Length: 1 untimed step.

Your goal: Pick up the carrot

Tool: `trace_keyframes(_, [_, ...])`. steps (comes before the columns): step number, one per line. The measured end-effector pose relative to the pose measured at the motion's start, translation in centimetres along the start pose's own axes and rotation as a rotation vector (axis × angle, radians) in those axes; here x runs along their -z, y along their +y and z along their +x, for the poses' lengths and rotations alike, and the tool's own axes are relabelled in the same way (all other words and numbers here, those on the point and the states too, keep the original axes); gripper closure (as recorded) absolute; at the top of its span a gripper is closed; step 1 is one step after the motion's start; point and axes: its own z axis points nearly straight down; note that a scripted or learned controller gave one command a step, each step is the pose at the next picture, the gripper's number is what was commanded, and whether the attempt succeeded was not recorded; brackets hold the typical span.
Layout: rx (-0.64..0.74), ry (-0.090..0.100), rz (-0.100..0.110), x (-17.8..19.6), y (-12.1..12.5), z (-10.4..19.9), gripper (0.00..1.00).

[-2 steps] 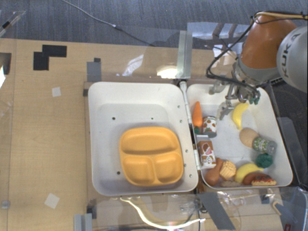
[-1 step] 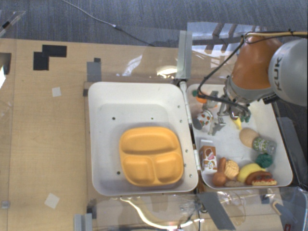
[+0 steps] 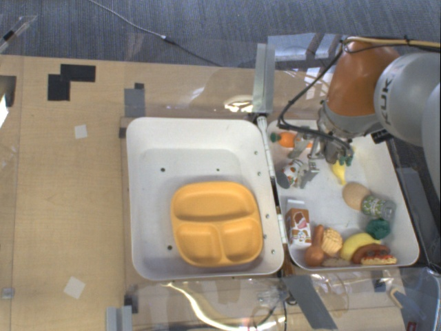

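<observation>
Tabletop: you see a pale wooden tabletop (image 3: pixel 62 205) with black markings near its far left, carrying both bins.
Arm: your grey arm with its orange band (image 3: pixel 355 81) reaches in from the right and hangs over the far part of the right bin.
Left bin: the shallow white bin (image 3: pixel 148 150) sits just left of the right bin, their walls touching along the middle.
Plate: a yellow plastic compartment plate (image 3: pixel 217 221) lies flat in the left bin, well left of the right bin.
Right bin: the shallow white bin (image 3: pixel 403 216) on the right holds the toy food; take it as your landmark.
End effector: the metal two-finger end effector (image 3: pixel 309 161) points down into the right bin's far left part; you cannot tell how wide it stands.
Food heap: along the right bin's near wall you see a small carton (image 3: pixel 298 226), a yellow banana (image 3: pixel 358 243) and a hot dog (image 3: pixel 377 258).
Carrot: the small orange carrot with a green top (image 3: pixel 284 140) lies in the right bin's far left corner, just beside the end effector, not visibly held.
</observation>
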Motion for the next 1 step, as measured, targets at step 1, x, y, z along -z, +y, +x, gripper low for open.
trace_keyframes(1, [-0.014,-0.002,0.000,-0.02,0.04,0.08,0.00])
